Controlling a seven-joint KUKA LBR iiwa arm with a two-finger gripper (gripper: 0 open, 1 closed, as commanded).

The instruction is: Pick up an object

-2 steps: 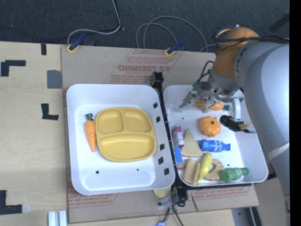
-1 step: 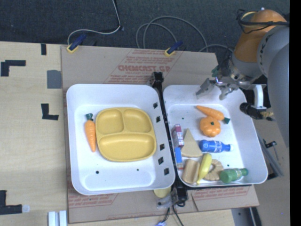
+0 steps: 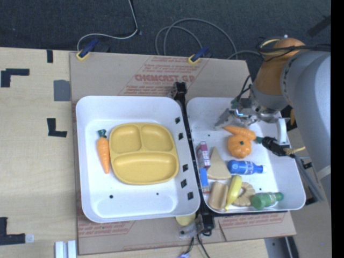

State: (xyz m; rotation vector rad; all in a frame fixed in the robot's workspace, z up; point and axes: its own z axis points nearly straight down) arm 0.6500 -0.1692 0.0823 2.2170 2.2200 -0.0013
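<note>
Dark carpet ran behind your bench, with cables looping across it above the cardboard sheet [image 3: 161, 77] that lay under both bins. Take the yellow tray [image 3: 144, 152] as your marker: it sat in the middle of the left bin [image 3: 88, 109], three compartments facing up. Far to the right of that tray, your arm [image 3: 301, 85] reached in, grey with the orange band [image 3: 277, 71] above the wrist, over the right bin [image 3: 290, 179]. Your gripper [image 3: 236, 113] hung at that bin's far side, to the upper right of the tray; I could not tell how its fingers stood or whether they had anything.

Right of the tray, just below the gripper, sat an orange [image 3: 239, 145], with an orange carrot-like piece [image 3: 240, 129] touching its top. Below that lay a blue bottle [image 3: 245, 167], then a banana [image 3: 233, 190] on bread-like slices [image 3: 220, 193], and a green bottle [image 3: 265, 199] at the near right corner. A small pink packet [image 3: 203, 153] lay close to the divider. Just left of the tray, a toy carrot [image 3: 103, 152] lay lengthwise, green top pointing away.
</note>
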